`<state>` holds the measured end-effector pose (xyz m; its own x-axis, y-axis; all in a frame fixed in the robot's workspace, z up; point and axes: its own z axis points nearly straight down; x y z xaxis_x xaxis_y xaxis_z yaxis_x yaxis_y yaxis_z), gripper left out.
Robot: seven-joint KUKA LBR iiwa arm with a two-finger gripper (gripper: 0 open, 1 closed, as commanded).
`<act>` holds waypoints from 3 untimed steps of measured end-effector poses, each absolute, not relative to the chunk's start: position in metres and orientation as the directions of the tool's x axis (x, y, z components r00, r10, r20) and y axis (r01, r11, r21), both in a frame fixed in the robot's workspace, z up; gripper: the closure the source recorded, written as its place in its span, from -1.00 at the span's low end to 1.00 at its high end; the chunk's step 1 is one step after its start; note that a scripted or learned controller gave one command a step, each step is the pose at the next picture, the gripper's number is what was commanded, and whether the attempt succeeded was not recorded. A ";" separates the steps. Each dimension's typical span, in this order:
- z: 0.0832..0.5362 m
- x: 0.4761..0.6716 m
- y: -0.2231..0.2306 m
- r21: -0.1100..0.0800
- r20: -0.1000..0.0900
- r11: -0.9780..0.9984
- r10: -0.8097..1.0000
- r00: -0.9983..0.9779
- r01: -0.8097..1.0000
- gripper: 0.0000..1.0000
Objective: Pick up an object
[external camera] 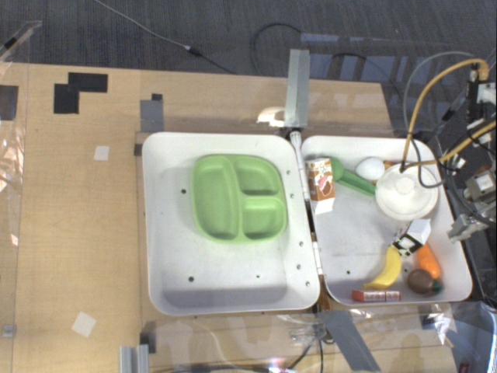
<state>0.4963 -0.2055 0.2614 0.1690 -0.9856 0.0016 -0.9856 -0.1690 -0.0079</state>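
The right bin (349, 247) holds several objects. A small brown and white carton (321, 179) stands at its far left, beside a green scoop (355, 182) with a white ball (370, 167). A white round bowl (406, 195) sits at the back right. Along the front lie a yellow banana (387, 268), an orange carrot (426, 261), a brown round fruit (422, 281) and a flat red bar (377, 294). My gripper (471, 225) hangs at the view's right edge, just outside the right bin's rim, with grey parts and cables showing. Nothing shows in it.
The left bin (167, 231) holds a green divided plate (239, 199). A grey post (297, 88) stands behind the seam between the bins. Yellow and black cables (423, 107) loop over the right bin's back corner. A white and black tag (410, 238) lies by the banana.
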 end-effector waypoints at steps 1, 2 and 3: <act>0.258 0.544 -0.199 -0.006 0.000 -0.489 -0.872 0.489 -0.872 1.00; 0.270 0.545 -0.199 -0.012 0.002 -0.484 -0.875 0.484 -0.875 1.00; 0.251 0.488 -0.188 -0.004 0.002 -0.665 -0.747 0.665 -0.747 1.00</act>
<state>0.4881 -0.1884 0.2515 0.6650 -0.7469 0.0017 -0.7469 -0.6650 -0.0037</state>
